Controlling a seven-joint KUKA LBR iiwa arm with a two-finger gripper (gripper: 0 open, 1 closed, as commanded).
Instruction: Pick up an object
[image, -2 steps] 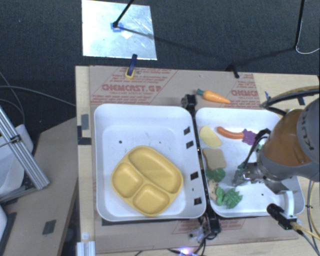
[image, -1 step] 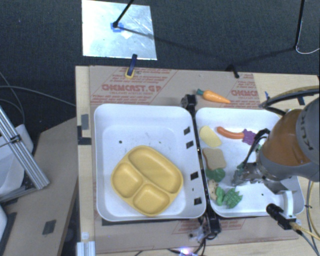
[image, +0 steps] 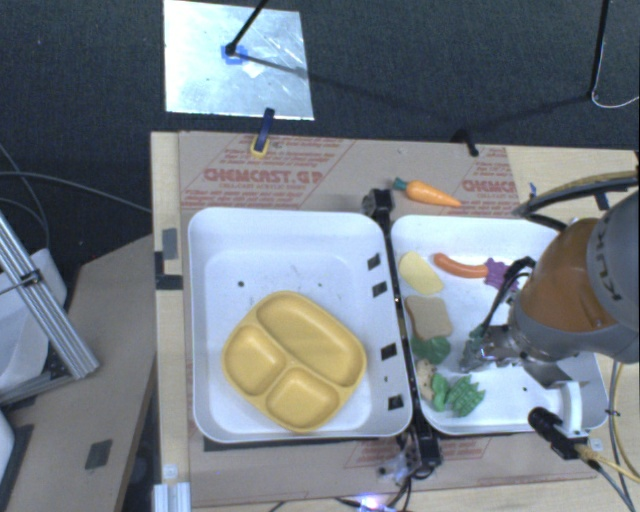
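Green leafy toy (image: 463, 394) lies at the near end of the right bin (image: 520, 418), just below the gripper (image: 477, 352), long axis roughly across the bin. Gripper hovers above it, nothing visibly between its parts; released or clenched, can't tell. Brown slice (image: 430, 318) sits just beyond, yellow tray (image: 292, 360) in left bin.

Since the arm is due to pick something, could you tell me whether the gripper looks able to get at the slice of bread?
Probably yes: the gripper hangs just beside the slice of bread, which lies uncovered in the right bin.
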